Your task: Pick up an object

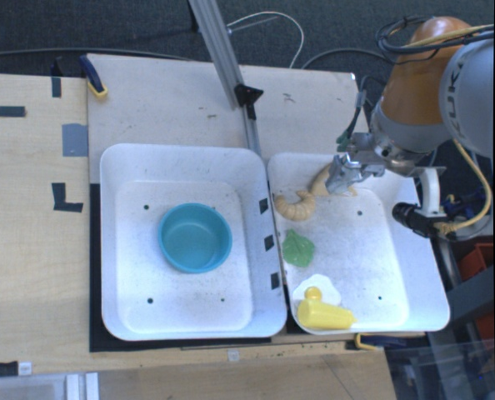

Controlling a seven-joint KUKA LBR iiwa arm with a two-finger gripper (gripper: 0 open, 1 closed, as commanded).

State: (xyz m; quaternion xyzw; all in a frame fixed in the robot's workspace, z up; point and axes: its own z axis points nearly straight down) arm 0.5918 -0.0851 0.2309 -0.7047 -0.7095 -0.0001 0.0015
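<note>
Pale wooden desk [31,248] carries two shallow white plastic bins. At frame centre-left, one bin [122,173] holds a round teal bowl [196,237]. Right bin [414,298]: curved tan croissant [302,202], crinkled green leaf [297,248], glossy yellow wedge [324,314]. Metal hand [341,178] touches the croissant's upper tip; its opening I cannot tell.

A robotics lab, to judge by the fittings. Plain wooden bench [31,248] marked with strips of dark tape [62,198], bearing two shallow white bins [114,223] side by side on a black mat. Industrial arm [431,90], grey and orange, trailing loose cables [447,215]. Slanted metal post [218,40] clamped behind the bins. Dark carpet [81,11] beyond, crossed by a white wire [272,17].
</note>
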